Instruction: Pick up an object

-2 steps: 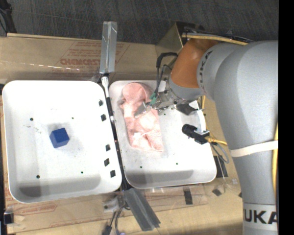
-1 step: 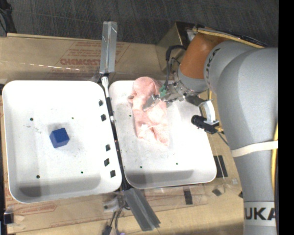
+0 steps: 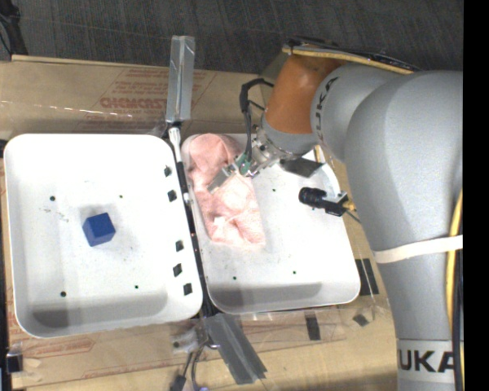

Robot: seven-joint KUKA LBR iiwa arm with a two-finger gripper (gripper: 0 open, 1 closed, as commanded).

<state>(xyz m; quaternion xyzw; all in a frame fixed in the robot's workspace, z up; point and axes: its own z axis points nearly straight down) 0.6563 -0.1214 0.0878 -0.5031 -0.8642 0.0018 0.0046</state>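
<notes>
A pink, soft, crumpled thing [image 3: 228,206] lies along the left side of the right bin [image 3: 310,259], from its far corner to about the middle. My gripper [image 3: 223,177] reaches in from the right and sits low over the upper half of the pink thing, touching or nearly touching it. A small blue cube [image 3: 99,228] rests on the floor of the left bin [image 3: 33,177], left of its middle and far from the gripper.
The grey arm with its orange band [image 3: 292,96] covers the far right corner of the right bin. A ridge with black clips [image 3: 182,235] separates the two bins. Brown cardboard [image 3: 81,92] lies under and behind them.
</notes>
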